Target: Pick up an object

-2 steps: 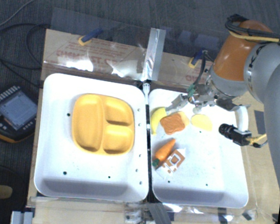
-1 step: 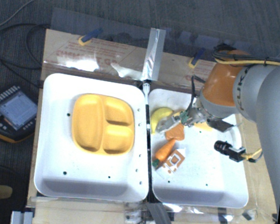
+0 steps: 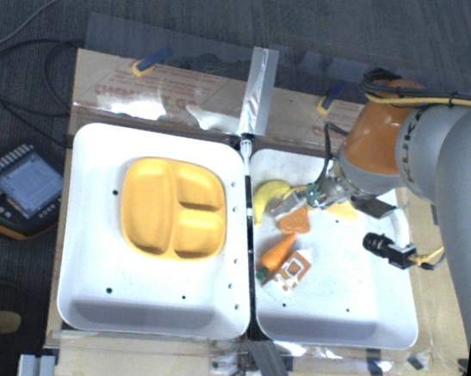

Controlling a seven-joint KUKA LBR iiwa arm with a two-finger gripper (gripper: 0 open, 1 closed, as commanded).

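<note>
The gripper (image 3: 303,203) hung low at the far left of the right bin (image 3: 373,319), over an orange block (image 3: 294,221) beside a yellow piece (image 3: 268,194); its state could not be told. The block looked light, rigid and smooth, best pinched across its flat sides

Wooden bench (image 3: 103,77) bearing two shallow white bins side by side. The left bin (image 3: 83,283) and the right bin (image 3: 356,321) touch along a central seam. Clear plastic sheeting (image 3: 179,92) lies on the bench behind them, fastened with blue-and-yellow clamps (image 3: 149,61).
</note>
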